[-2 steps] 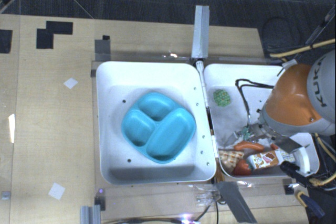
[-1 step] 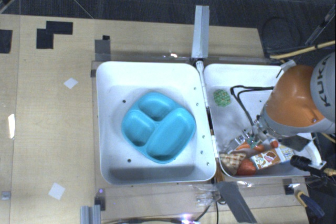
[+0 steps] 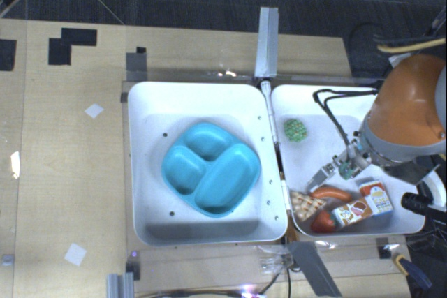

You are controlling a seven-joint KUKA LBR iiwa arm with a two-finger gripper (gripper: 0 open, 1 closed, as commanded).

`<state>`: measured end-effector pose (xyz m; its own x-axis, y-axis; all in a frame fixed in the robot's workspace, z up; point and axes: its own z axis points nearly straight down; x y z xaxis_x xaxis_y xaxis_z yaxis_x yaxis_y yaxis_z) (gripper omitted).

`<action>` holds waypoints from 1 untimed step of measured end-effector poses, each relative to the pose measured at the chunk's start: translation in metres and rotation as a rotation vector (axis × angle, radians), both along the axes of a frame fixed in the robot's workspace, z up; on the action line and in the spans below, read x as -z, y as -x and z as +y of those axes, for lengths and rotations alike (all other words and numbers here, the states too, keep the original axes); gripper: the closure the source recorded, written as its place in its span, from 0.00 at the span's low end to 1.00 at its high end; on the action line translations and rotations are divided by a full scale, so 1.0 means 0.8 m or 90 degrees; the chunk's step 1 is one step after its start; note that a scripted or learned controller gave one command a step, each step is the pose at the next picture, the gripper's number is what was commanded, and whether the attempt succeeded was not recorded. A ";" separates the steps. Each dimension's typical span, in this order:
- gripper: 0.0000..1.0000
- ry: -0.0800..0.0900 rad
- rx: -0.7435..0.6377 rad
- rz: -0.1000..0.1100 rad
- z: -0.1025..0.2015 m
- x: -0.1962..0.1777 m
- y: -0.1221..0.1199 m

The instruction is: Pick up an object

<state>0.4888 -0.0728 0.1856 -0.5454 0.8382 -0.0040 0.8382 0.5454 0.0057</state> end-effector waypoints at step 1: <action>0.00 0.001 -0.100 0.000 -0.039 -0.039 -0.017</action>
